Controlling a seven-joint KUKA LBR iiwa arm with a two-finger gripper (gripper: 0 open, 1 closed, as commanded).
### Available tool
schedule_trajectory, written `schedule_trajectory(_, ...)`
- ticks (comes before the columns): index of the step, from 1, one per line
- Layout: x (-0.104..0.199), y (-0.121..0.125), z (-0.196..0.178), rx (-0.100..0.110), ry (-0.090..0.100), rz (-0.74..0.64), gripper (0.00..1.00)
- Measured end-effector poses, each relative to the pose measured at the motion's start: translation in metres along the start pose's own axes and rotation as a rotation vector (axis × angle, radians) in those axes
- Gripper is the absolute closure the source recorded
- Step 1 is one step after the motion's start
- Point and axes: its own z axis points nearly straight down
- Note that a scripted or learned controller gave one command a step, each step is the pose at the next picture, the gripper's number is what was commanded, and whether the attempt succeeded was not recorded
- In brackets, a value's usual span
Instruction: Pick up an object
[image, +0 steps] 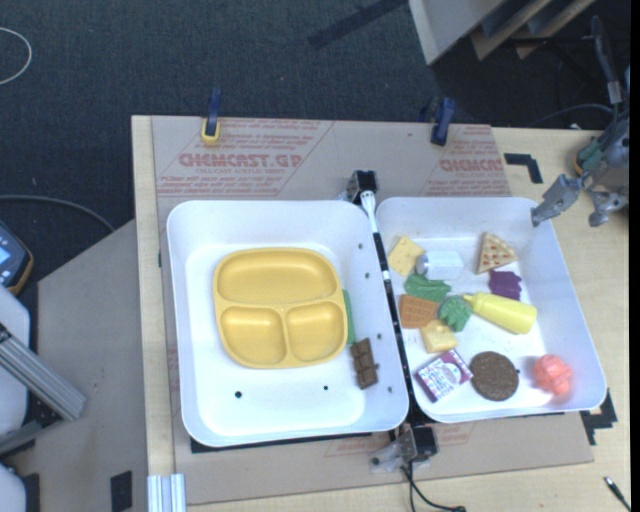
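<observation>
Two bins on surface; toys crowded in right bin (580, 330). Fingers (553, 207) at its upper right corner, spread not discernible, nothing held. Pizza slice (494, 252) nearest, just below-left; descent best centred over it, neighbours avoided.

A yellow divided tray (278, 306) is lying in the left bin (190, 330), a brown block (363, 362) sitting beside it. Toy foods are crowding the right bin (572, 300); the hand (560, 198) is hovering past its far corner.

End effector (600, 185) is cut off by the right edge, blurred.
</observation>
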Motion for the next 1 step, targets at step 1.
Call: schedule_trajectory(1,0.0010,0.0020,-0.0083,-0.014,-0.003,-0.004,0.00)
